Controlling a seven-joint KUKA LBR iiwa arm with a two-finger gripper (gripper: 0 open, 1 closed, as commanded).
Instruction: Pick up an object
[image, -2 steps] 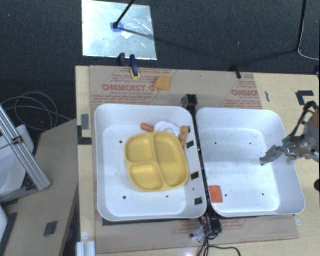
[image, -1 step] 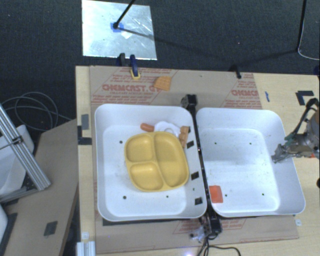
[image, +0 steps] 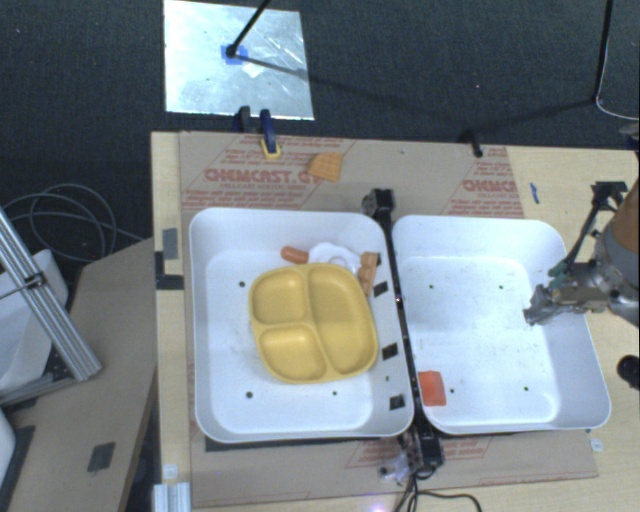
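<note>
The orange block (image: 431, 388) lies flat on the floor of the right bin (image: 480, 250), near its front-left corner, close to the divider. The gripper (image: 535, 310) hangs over that bin's right side, holding nothing, finger state unclear; the block sits leftward and toward the bench's front from it.

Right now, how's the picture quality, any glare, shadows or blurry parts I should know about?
Camera view: the lighting is even and fairly bright, with soft shadows only; the shiny metal sheet at the top gives off patchy glare; the white bins look slightly washed out; the yellow divided plate is sharp; the gripper at the right is a bit soft and hard to make out.
</note>
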